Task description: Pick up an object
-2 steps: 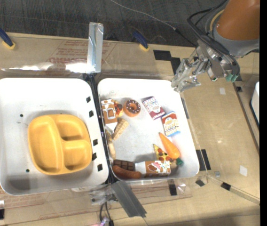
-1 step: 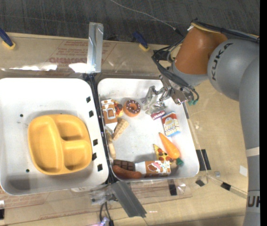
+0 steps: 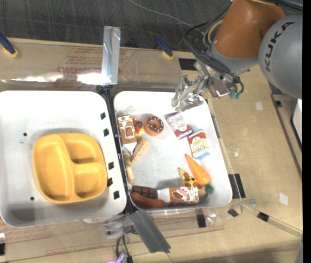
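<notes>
My claw (image 3: 184,96) hangs over the far right corner of the right bin (image 3: 161,163), its metal fingers (image 3: 178,98) parted with nothing between them, tips pointing down toward the bin floor. It holds nothing. I judge this to be the approach before a grasp, since the task asks only for any object and none is in my grip yet.

The candidates are all in that right bin. Nearest to my claw is a small carton (image 3: 177,124) with a dark red label, lying flat just beside and in front of the fingertips. A second little carton (image 3: 199,144), red and blue, lies a bit nearer the camera. A chocolate doughnut (image 3: 154,125) sits to the left of the first carton, and a brown toy packet (image 3: 127,129) lies against the wall between the bins. A carrot (image 3: 197,170) lies at a slant toward the near right, and along the near wall there is a pizza slice (image 3: 186,177), a flat box (image 3: 184,195), a chocolate bar (image 3: 143,192) and a sausage (image 3: 147,203), crowded and touching.

The things are scattered loose, which suits me: the dark red carton stands apart from its neighbours, so my fingers could drop either side of it cleanly. The near-wall cluster looks riskier.

The left bin (image 3: 13,201) carries a yellow divided tray (image 3: 69,167).
</notes>
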You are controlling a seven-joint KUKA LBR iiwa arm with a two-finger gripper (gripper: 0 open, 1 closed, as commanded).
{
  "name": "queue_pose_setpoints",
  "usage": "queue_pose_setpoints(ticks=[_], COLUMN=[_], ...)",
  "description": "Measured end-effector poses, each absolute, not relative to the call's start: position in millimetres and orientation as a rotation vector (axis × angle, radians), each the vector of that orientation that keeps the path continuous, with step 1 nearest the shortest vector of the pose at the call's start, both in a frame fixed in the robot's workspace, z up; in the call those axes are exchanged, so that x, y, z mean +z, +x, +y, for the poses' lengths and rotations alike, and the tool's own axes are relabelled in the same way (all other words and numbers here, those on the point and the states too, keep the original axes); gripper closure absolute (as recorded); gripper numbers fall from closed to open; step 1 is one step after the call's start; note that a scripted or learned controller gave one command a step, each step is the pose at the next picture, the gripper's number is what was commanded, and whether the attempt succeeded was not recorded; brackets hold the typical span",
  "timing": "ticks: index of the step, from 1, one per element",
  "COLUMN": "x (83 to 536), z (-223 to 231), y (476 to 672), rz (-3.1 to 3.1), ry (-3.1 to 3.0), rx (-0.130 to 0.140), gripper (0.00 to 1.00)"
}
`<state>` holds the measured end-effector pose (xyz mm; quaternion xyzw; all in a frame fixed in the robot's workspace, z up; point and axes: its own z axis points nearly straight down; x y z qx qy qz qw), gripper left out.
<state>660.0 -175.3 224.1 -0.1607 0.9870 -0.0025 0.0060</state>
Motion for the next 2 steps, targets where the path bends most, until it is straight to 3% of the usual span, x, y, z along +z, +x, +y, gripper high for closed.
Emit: queue_pose_setpoints(ticks=[2], x=[242.3], z=[-173.8], y=[661.0], rz=[3.089], ry=[-0.511], rx=[-0.008], gripper=[1.0])
